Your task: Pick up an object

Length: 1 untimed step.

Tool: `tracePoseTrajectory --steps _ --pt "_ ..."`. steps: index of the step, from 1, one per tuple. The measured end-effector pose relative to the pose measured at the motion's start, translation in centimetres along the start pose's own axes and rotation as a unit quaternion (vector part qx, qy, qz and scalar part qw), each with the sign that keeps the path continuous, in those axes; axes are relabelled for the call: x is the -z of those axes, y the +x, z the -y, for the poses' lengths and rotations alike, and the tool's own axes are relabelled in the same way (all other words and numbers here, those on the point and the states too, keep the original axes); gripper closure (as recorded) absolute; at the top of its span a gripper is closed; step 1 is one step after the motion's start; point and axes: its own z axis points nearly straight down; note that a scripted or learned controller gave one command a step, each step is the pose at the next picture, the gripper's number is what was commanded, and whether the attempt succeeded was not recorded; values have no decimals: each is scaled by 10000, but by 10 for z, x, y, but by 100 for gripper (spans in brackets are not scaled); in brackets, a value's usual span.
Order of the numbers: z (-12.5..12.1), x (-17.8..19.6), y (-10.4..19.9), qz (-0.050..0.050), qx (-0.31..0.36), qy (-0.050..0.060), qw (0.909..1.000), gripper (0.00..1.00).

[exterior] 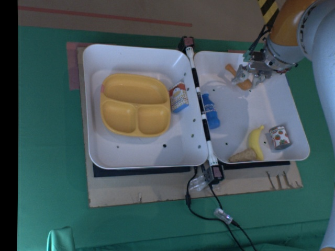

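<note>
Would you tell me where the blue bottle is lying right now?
The blue bottle lies in the right bin, against its left wall beside the divider, left of the banana.

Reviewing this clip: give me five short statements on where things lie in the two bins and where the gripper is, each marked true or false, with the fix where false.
1. The yellow divided tray lies in the left bin. True.
2. The blue bottle lies in the left bin. False: it lies in the right bin, near the divider.
3. The banana lies near the right bin's front edge, beside an ice cream cone. True.
4. The gripper is over the left bin. False: it is over the right bin's far part, by an orange object.
5. A small can sits beside the yellow tray. True.
</note>
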Motion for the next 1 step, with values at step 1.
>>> tracePoseTrajectory --steps 1 --pt "-8 140 5 -60 15 71 10000 100"
